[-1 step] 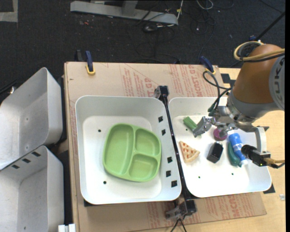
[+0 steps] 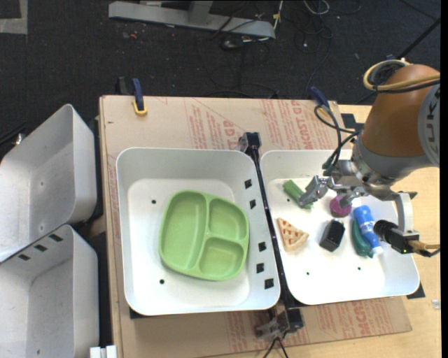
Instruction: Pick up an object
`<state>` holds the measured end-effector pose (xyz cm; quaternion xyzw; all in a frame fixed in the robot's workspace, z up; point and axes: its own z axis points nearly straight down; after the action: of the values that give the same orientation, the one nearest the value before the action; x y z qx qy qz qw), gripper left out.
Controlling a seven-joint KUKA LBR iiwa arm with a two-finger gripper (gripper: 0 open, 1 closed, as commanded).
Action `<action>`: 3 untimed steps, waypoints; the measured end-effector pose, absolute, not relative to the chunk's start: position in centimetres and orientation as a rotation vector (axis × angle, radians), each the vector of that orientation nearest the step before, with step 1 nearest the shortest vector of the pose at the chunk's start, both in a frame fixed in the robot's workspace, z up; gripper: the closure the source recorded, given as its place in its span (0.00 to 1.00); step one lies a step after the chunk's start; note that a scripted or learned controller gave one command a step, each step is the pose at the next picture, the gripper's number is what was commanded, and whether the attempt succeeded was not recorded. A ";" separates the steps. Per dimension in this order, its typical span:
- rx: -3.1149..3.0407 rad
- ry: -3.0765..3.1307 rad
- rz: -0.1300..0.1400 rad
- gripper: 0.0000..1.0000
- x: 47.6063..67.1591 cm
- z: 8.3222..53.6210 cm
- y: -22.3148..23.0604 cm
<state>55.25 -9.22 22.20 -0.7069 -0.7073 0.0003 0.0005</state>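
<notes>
Jaws (image 2: 308, 196) hang parted and gripping nothing, just beside the green block (image 2: 292, 189) in the right bin (image 2: 350, 290).

A green divided tray (image 2: 204, 235) with three compartments lay flat in the middle of the left white bin (image 2: 133, 280). That bin sat on a brown cardboard sheet (image 2: 203, 122) with red printing, and a blue-and-yellow clamp (image 2: 138, 98) gripped the sheet's far edge, up and to the left of the tray. Well to the left of the tray, off the cardboard, two spare white tubs (image 2: 49, 210) stood tilted one behind the other, and beyond the cardboard's far edge a grey metal bar (image 2: 189, 19) and loose cables (image 2: 308, 21) lay on dark floor.
</notes>
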 end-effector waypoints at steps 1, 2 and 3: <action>-2.221 -2.217 0.005 0.00 55.3 17.0 -10.2; -2.219 -2.218 0.004 0.00 55.3 12.6 -9.8; -2.223 -2.221 -0.008 0.00 55.6 9.6 -9.8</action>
<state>55.56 -9.78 9.58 -0.7075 -0.7067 -0.0024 -0.0004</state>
